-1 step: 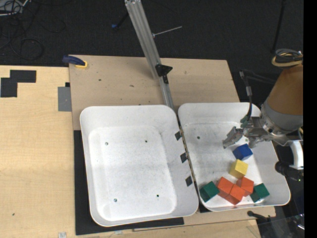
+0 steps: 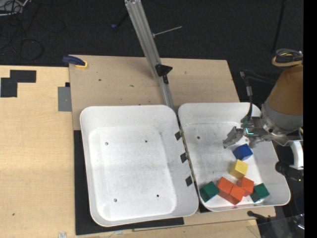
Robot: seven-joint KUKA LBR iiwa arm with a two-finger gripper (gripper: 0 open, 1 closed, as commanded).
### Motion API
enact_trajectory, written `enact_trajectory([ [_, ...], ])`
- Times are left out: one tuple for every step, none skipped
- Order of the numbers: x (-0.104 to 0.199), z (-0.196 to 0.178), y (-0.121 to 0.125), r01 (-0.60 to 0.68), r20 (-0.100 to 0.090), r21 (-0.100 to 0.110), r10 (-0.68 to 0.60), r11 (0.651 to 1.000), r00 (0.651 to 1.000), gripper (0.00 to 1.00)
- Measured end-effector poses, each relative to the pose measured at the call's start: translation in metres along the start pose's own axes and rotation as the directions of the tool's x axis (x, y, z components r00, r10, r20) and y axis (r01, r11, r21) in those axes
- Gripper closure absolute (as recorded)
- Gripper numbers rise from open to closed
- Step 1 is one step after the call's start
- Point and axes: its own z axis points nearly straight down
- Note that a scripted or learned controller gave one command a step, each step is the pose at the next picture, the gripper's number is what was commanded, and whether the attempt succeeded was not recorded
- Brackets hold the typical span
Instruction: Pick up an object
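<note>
Two bins sit side by side on the bench (image 2: pixel 198 78): the left bin (image 2: pixel 94 120) and the right bin (image 2: pixel 213 110), their inner rims touching or nearly so. A slanted rail (image 2: pixel 146 38) rises behind the seam between them. The arm (image 2: pixel 287 98) reaches over the right bin from the right, its gripper (image 2: pixel 241 135) just above and behind one block (image 2: pixel 242 151). Nearer the front lies another block (image 2: pixel 240 168), and before it a cluster of blocks (image 2: pixel 235 189) huddles along the bin's front wall, touching one another. A small clamp (image 2: pixel 75 61) rests at the bench's far left corner.
</note>
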Motion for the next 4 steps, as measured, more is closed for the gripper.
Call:
enact_trajectory([
  [0.0,0.06,-0.01,0.002,-0.001,0.007,-0.002,1.0,1.0,0.0],
  [0.0,0.109,-0.009,0.0,0.0,-0.003,0.0,1.0,1.0,0.0],
  [-0.001,0.099,-0.009,-0.006,-0.002,-0.002,0.006,1.0,1.0,1.0],
  [-0.01,0.047,-0.003,0.0,0.002,-0.005,0.0,1.0,1.0,1.0],
])
